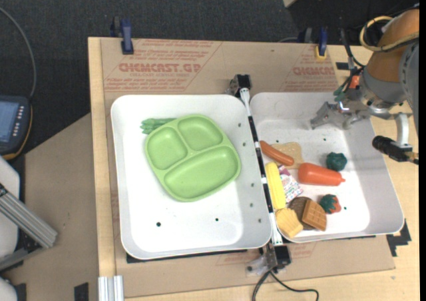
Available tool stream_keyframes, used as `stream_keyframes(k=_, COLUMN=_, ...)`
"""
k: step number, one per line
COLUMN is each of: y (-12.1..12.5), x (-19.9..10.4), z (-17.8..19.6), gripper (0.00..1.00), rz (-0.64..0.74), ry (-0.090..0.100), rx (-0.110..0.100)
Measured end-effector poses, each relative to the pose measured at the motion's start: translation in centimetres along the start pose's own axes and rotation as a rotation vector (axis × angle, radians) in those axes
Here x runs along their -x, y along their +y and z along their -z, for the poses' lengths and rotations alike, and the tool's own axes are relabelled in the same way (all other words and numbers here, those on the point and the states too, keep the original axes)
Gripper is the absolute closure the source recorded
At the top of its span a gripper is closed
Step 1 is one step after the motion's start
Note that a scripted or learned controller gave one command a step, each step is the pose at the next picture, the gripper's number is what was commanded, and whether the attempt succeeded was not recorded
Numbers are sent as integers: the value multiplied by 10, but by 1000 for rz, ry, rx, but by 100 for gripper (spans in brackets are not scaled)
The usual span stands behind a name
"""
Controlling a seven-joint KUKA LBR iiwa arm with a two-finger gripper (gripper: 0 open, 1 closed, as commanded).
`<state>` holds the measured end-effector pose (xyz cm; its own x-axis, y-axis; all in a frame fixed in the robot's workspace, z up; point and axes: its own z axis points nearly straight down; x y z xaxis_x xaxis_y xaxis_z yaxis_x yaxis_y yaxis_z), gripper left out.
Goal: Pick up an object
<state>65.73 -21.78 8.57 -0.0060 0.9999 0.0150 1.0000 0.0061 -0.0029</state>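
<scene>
Gripper (331,115) hovers over the right bin's (373,226) far edge, fingers spread apart, nothing between them. Carrot (320,174) lies mid-bin — long axis roughly left-right, tip pointing toward the bin's right edge. Sausage (276,153) sits just left of it, slanted; corn cob (272,186) runs along the bin's left edge. Left bin (133,226) carries a green divided plate (192,156) near its center.

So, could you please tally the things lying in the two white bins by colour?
Green: 4 – plate, bean pod, broccoli, strawberry top
Orange or red: 2 – carrot, sausage
Yellow or tan: 3 – corn, cracker, bread slice
Brown: 1 – waffle
White: 1 – packet
Total: 11
</scene>
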Motion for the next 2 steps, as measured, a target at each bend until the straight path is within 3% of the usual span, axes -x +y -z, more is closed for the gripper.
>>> stream_keyframes(k=1, y=-86, x=-10, z=-2, gripper=0, rz=-8, ry=-12, rx=-4)
stream_keyframes(k=2, y=-82, x=-9, z=9, gripper=100, rz=-5, ry=-17, rx=6)
